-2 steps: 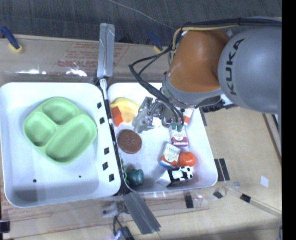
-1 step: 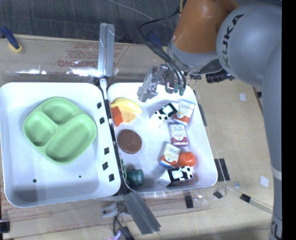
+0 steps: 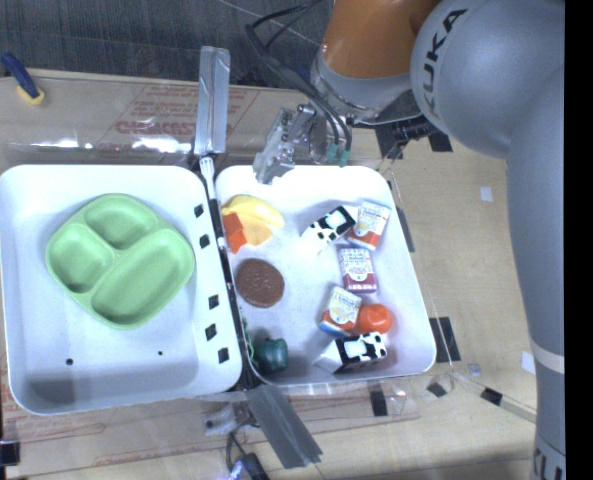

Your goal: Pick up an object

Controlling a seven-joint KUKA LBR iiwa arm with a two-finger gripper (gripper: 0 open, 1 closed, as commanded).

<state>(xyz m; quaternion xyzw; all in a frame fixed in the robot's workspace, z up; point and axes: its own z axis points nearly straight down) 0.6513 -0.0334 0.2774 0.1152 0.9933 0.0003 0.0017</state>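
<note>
Landmark: right bin (image 3: 408, 268), a shallow white tray, the right one of two set side by side on the bench.
Left bin (image 3: 26, 268): touches the right bin's left wall along a clipped seam; same shape and colour.
Plate (image 3: 119, 258): pale green, three sections, lies flat in the left bin, well left of the right bin.
Yellow piece (image 3: 256, 213): in the right bin's upper left corner, a curved yellow shape.
Orange block (image 3: 235, 230): in the right bin, touching the yellow piece's lower left side, close to the left wall.
Brown disc (image 3: 260, 282): in the right bin, flat, below the yellow piece, left of centre.
Green toy (image 3: 270, 352): in the right bin's lower left corner, dark green, small.
Upper cow toy (image 3: 328, 226): in the right bin, black and white, above centre.
Cartons: three small red and white ones in the right bin. One (image 3: 370, 222) lies just right of the upper cow toy, one (image 3: 357, 269) at the centre, one (image 3: 340, 309) below it.
Orange ball (image 3: 375, 319): in the right bin, touching the lowest carton's right side.
Lower cow toy (image 3: 362, 350): in the right bin, near the lower right corner, below the ball.
Gripper (image 3: 267, 172): hangs over the right bin's upper rim, above the yellow piece; metal fingers point down and left. Fingers look close together with nothing between them.
Arm (image 3: 496, 58): grey with an orange band, reaches in above and right of the right bin.
</note>
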